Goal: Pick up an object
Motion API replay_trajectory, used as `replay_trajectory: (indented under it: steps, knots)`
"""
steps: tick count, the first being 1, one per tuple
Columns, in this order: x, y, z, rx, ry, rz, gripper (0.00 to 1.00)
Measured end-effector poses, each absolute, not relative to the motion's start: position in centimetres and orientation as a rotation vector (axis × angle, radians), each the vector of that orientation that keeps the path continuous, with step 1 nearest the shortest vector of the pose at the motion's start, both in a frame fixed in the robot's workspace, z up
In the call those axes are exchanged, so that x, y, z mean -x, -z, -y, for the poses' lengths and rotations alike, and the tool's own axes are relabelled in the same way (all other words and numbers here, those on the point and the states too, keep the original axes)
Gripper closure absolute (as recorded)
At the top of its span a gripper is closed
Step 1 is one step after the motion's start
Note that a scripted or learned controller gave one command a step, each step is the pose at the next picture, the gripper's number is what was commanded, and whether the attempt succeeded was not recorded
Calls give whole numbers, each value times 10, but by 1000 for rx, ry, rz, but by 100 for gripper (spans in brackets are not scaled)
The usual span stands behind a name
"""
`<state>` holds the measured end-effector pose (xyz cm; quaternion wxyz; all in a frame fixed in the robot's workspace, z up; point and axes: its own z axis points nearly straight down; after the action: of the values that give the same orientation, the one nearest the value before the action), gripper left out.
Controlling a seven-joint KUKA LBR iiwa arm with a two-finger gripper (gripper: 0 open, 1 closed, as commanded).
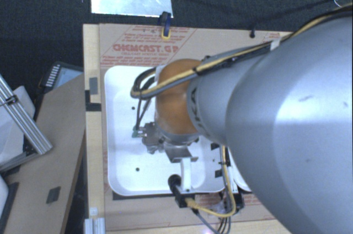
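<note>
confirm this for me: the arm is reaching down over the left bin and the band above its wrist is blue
Not quite. The camera view shows the arm reaching down over the left bin, but the band above its wrist is orange, not blue.

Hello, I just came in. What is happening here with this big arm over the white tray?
The grey arm reaches in from the right and hangs low over the left white bin, its orange band above the wrist. The arm's own bulk covers the gripper, so a grasp cannot be judged. No object to pick up shows on the bare bin floor.
</note>
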<state>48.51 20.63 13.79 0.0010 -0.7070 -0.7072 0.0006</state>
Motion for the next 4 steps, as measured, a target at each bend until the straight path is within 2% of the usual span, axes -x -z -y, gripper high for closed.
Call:
replay_trajectory:
  steps: [1, 2, 3, 4]
  knots:
    - [-488, -360, -223, 2218, 30, 2232, 100]
    - [-508, -405, -165, 2229, 10, 2221, 100]
    - [-585, -474, -191, 2222, 18, 2231, 100]
    - [-603, -540, -237, 2215, 17, 2233, 100]
